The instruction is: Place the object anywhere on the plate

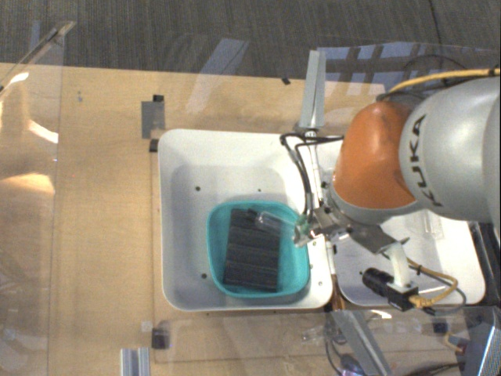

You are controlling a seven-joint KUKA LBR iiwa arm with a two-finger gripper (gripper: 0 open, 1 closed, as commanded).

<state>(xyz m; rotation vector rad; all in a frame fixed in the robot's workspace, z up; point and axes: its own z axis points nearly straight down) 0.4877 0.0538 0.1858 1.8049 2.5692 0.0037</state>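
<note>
blk ribbed block (252, 249) – taken as the obj – lies flat on the teal plate (216, 233), long axis running far-to-near, slightly skewed. covers most of the plate's middle; its near end is close to the near rim, and teal shows all round it. judged: placement looks done or all but done.

plate sits in near-right part of left bin (184, 210), its right rim just beside the wall shared w/ right bin (458, 269).

gripper (291, 227) low over plate's far-right rim, a pale translucent tip reaching toward block's far-right corner. touching or just apart: can't tell. how far open: can't tell, too small and see-through. nothing seen clamped in it.

arm (454, 147) w/ orange band (374, 159) hangs over the bin divide and right bin, hiding much of what's under it.

risks from here:
- if tip has contact w/ the corner, a sideways pull-out to the right could drag or spin block toward right rim, maybe tip it over the edge. straight lift is safer.
- gripper is v. close to plate rim; catching the rim on the way up would tilt or shove the plate, and block would prob slide.
- plate looks light and shallow, so even a small nudge may move it against the bin wall.
- block is long for the plate, so little margin near-side if it shifts.
</note>
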